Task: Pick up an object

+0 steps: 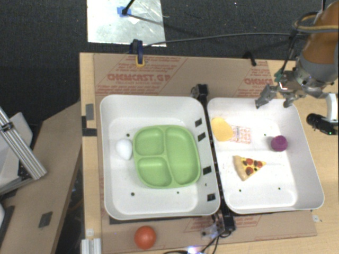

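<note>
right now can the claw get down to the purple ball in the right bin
Probably yes. The claw is open above the right bin's far edge, and the purple ball sits apart from the pizza slice and yellow piece, with nothing over it.

A light wooden table (63, 142) is seen from above, overlaid by a brown cardboard sheet (159, 73) printed with red lettering. Beyond the table, a dark, speckled floor (42, 30) is shown, on which a shiny silver sheet (106, 20) is laid. A thin black cable (228, 35) is run across the floor. An aluminium frame piece (21, 147) is visible at the left edge.
</note>
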You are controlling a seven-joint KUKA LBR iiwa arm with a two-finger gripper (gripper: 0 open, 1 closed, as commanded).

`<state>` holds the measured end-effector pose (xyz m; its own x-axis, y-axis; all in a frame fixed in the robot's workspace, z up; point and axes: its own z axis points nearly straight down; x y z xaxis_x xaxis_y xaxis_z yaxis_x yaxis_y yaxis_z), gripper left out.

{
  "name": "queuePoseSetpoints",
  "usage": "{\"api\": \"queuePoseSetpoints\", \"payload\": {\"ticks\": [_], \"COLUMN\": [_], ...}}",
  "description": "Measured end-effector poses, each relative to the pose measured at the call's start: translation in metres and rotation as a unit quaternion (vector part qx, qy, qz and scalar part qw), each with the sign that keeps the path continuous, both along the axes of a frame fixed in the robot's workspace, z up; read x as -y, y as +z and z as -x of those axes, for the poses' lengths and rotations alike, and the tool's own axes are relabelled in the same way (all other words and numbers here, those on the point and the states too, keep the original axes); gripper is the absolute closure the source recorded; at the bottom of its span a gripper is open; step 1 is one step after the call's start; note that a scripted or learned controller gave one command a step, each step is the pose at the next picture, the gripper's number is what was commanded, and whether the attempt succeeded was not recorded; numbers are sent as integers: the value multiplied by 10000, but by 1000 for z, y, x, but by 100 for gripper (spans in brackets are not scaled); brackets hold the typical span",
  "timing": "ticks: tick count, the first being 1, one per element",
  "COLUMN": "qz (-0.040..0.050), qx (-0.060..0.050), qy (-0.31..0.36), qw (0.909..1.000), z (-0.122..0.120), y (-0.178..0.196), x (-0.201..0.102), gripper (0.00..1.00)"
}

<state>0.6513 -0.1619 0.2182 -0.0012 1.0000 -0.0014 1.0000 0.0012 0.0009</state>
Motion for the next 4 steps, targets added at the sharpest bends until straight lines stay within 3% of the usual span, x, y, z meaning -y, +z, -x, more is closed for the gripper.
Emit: {"api": "queuePoseSetpoints", "payload": {"ticks": [2,3,4], "qz": [-6,0,-1], "qx": [-9,24,27], "qy": [21,34,15], "qw": [10000,10000,10000], "z": [-3,-5,-4], "y": [-84,-71,-26], "x": [-8,-7,-6], "gripper": [0,100,100]}}
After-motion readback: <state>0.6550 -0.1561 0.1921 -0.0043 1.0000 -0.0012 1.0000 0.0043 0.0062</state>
